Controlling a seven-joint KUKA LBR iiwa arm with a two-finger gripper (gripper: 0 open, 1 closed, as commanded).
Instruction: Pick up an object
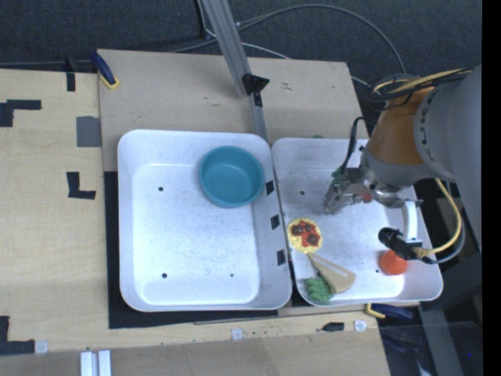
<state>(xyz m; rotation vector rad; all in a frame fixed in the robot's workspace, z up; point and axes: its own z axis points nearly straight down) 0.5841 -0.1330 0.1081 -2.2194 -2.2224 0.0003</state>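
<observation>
Nearest my lens, at the right bin's (423, 292) 6 o'clock edge, sit a green piece (318, 289) and a tan wedge (333, 274), with a small pizza-like disc (304, 235) just above them at about 9 o'clock. An orange-red ball (393, 263) lies at 4 o'clock. My gripper (338, 200) hangs over bare floor near the bin's middle, jaws empty; how wide they stand I cannot tell. I judge the disc the closest pick. A blue bowl (231, 176) occupies the left bin (149, 233) at 1 o'clock.
</observation>
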